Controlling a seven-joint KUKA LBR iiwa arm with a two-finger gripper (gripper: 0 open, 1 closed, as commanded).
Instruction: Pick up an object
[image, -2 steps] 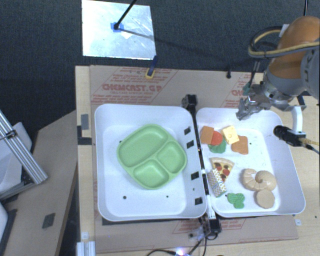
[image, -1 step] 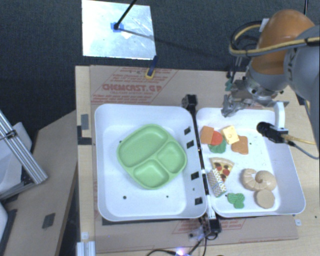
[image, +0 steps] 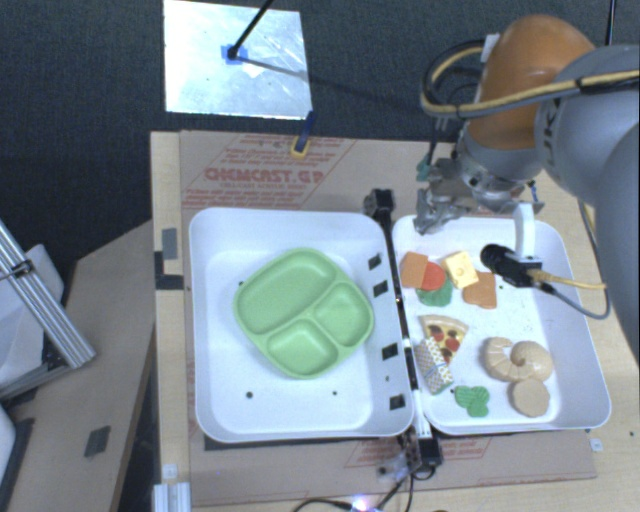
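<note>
My gripper (image: 436, 216) hangs over the far left corner of the right bin (image: 575, 330), above and behind the food toys, and nothing can be seen held in it. Just in front of it lie an orange piece (image: 413, 268), a red piece (image: 434, 276) on a green one (image: 436, 296), a yellow cheese block (image: 461, 268) and another orange slice (image: 481, 291). Nearer the front are a pizza slice (image: 444, 334), a patterned wrapper (image: 432, 366), a broccoli floret (image: 472, 400), a beige croissant (image: 516, 358) and a round tan biscuit (image: 530, 398).
The left bin (image: 215, 300) holds a pale green divided plate (image: 303, 312). A black ridge with clips (image: 396, 310) separates the two bins. A shiny sheet (image: 240, 60) lies behind the bench, and an aluminium frame (image: 35, 310) stands at the left.
</note>
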